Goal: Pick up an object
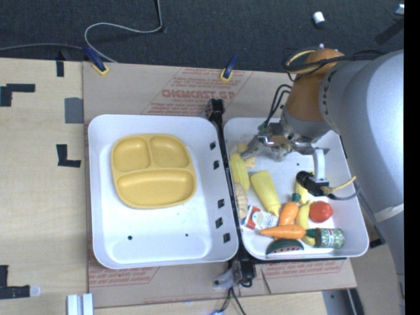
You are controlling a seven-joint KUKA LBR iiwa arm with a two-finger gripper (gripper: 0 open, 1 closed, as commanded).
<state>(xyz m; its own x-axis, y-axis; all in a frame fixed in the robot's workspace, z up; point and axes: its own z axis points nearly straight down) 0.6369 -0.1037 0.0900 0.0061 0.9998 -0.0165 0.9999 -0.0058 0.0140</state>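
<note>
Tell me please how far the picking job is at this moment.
Done: the grey arm's two-finger gripper is low over the top of the right white bin, near the yellow toy corn cob. In hand: nothing visibly held. Left: grasp and lift one toy; the corn cob, yellow bottle and orange carrot all lie in the bin. The yellow divided plate sits in the left bin.

2 shallow white bins sat side by side on the bench. The left white bin held a yellow 3-compartment plastic plate. The right white bin held toy food: a yellow corn cob, a yellow bottle, an orange carrot and a red tomato. The grey arm's metal gripper hung low over that bin's upper part, near the corn cob.
</note>
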